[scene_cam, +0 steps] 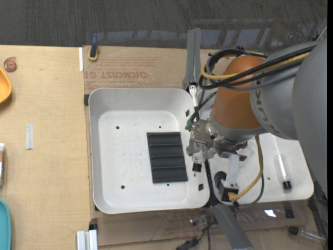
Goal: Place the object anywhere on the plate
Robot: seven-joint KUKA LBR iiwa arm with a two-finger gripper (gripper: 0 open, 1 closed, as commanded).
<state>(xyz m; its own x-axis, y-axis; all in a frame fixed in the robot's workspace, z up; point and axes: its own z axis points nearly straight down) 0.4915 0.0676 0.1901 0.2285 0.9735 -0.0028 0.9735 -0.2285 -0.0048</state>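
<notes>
- Hand [199, 149] sits over the seam between the bins; wrist hides it, grip state can't tell.
- Black ribbed plate [167, 157] lies mid left bin [104, 108].
- Clear tube [282, 172], black-capped, near right bin's [302, 189] right edge.

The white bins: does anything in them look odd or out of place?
Nothing looks spilled or broken. The black ridged block lies flat in the left bin, slightly askew to its walls. A small clear tube lies in the right bin.
</notes>
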